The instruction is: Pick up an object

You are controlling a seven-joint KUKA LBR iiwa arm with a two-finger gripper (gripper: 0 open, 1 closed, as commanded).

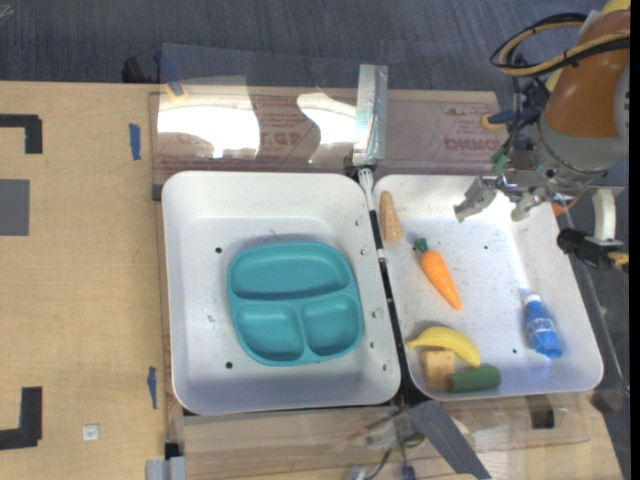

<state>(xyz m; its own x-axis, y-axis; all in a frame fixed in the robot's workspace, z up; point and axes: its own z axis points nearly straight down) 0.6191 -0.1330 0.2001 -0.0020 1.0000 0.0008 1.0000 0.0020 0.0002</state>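
Note:
My gripper (497, 201) hangs over the far part of the right bin (575, 298), its two fingers spread open with nothing between them. Below it in that bin lie an orange carrot (439, 276), a blue bottle (541, 326), a yellow banana (446, 343), a tan block (436, 369) and a green pickle (474, 378). A tan bread stick (390, 217) rests against the bin's left wall. The carrot is nearest, down and left of the fingers.
The left bin (190, 268) holds a teal divided plate (294, 302). A metal post (371, 113) and a clear panel stand behind the bins. Cables loop above the arm's wrist at the top right.

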